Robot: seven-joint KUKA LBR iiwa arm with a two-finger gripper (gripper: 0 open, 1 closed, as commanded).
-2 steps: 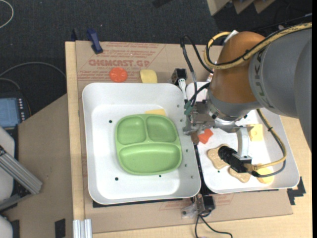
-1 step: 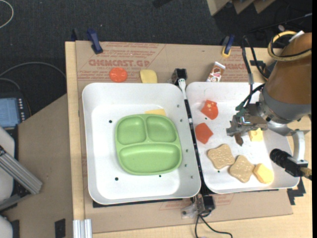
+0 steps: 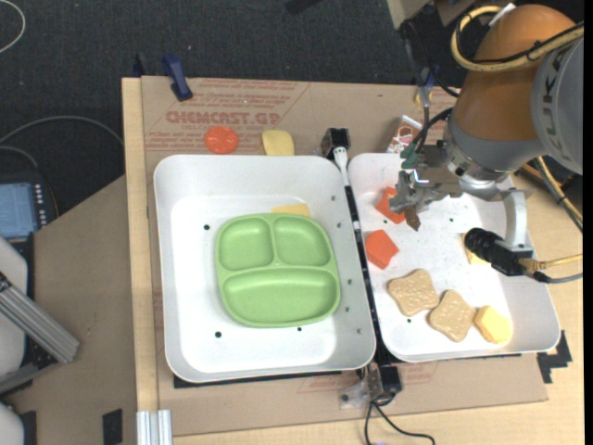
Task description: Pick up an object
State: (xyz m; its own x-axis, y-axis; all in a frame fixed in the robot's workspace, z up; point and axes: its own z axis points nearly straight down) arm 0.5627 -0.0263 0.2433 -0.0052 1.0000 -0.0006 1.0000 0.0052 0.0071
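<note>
Dark floor surrounds the table (image 3: 102, 248); in the right bin (image 3: 528, 332), the pincer (image 3: 408, 207) hangs over an orange block (image 3: 389, 204) at its ten o'clock corner, finger spread impossible to tell; another orange block (image 3: 381, 247) lies just toward seven o'clock.

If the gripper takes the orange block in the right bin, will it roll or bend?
The orange block looks box-shaped with flat faces, so it probably slides rather than rolls. It seems solid, so likely stiff. It lies apart from the tan biscuits, so a push should not disturb them.
</note>
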